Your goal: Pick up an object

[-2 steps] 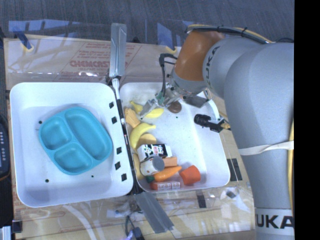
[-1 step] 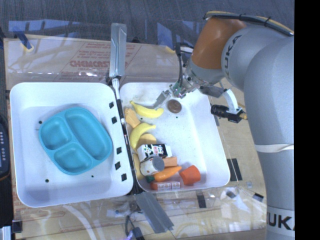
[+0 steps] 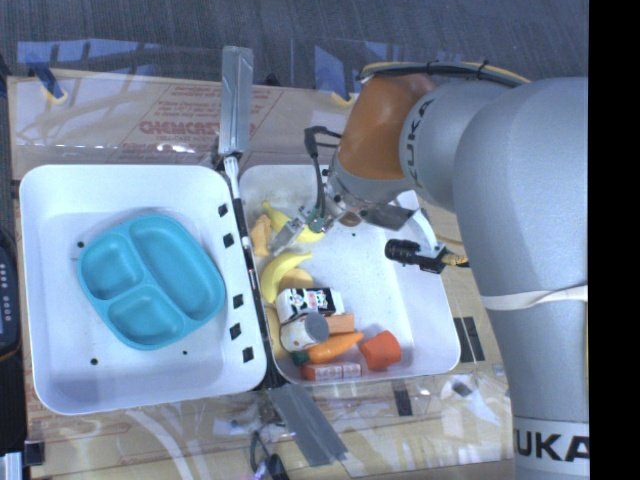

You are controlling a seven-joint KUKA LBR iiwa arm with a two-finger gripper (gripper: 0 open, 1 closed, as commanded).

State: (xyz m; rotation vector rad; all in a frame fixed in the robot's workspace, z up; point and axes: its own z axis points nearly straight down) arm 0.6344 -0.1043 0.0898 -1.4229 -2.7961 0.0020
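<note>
My gripper (image 3: 297, 230) reaches down into the upper left of the right bin (image 3: 430, 313), right above a cluster of yellow pieces (image 3: 266, 227) by the bin's left wall. A banana (image 3: 281, 272) lies just below it. Further down sit a small black-and-white carton (image 3: 311, 302), a white round item (image 3: 300, 332), a carrot (image 3: 335, 347), an orange-red cup (image 3: 381, 350) and a red stick-like item (image 3: 331, 371). Nothing visibly sits between the fingers.
The left bin (image 3: 60, 368) holds a blue divided plate (image 3: 150, 280). A metal divider (image 3: 236, 98) runs between the bins. The arm's bulky grey body (image 3: 510, 198) covers the right side of the right bin.
</note>
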